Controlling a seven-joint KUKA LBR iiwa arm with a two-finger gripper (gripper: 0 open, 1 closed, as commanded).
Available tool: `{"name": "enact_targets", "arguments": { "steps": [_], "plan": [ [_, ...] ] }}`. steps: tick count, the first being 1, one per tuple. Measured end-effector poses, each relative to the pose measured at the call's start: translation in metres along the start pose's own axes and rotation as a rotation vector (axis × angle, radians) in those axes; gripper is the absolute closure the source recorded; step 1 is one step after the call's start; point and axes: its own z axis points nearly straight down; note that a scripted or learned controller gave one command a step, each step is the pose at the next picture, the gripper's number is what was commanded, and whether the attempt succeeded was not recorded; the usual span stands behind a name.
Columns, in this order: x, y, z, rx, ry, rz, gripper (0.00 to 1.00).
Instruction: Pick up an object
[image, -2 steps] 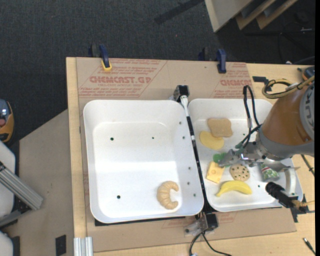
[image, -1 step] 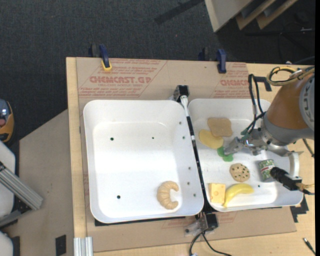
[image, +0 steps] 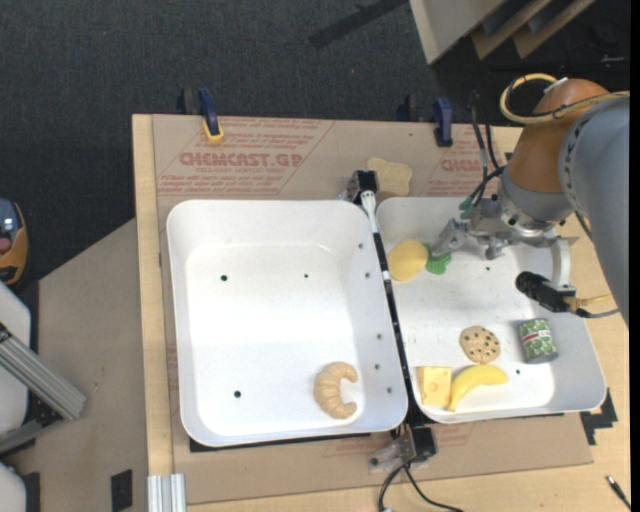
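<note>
Bench (image: 160, 300) of brown board carries two white bins side by side, with blue clamps (image: 209, 110) along its far edge. Left bin (image: 200, 240) holds one item: a tan croissant (image: 337, 389) at about 5 o'clock of the bin floor, near the front rim. A black strip (image: 383, 290) runs along the seam between the bins. A pale flat piece (image: 392, 177) lies on the board at 12 o'clock of that seam, outside both bins.

Right bin (image: 575, 385): a yellow lemon-like object (image: 407, 260) sits at 9 o'clock, just beside the left wall, with a small green object (image: 438, 265) touching its right side. Front of the bin, at about 7 o'clock, a cheese wedge (image: 434, 385) and a banana (image: 478, 383) lie touching. A chocolate-chip cookie (image: 480, 344) lies just behind the banana. A green can (image: 539, 340) lies at 4 o'clock, near the right rim.

Gripper (image: 447, 243) hangs at 11 o'clock of the right bin, directly over the green object and beside the lemon. Finger state cannot be told at this resolution; no object is visibly between them. Arm (image: 545, 150) enters from 2 o'clock.
</note>
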Motion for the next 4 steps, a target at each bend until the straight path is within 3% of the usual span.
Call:
{"name": "enact_targets", "arguments": {
  "steps": [1, 2, 3, 4],
  "plan": [
    [-0.019, -0.064, -0.001, 0.001, 0.001, 0.001, 0.00],
    [-0.051, -0.136, -0.215, -0.016, -0.006, 0.001, 0.00],
    [-0.049, -0.134, -0.215, -0.005, -0.002, -0.003, 1.00],
    [-0.078, -0.127, -0.267, -0.008, -0.004, -0.001, 1.00]
  ]
}}
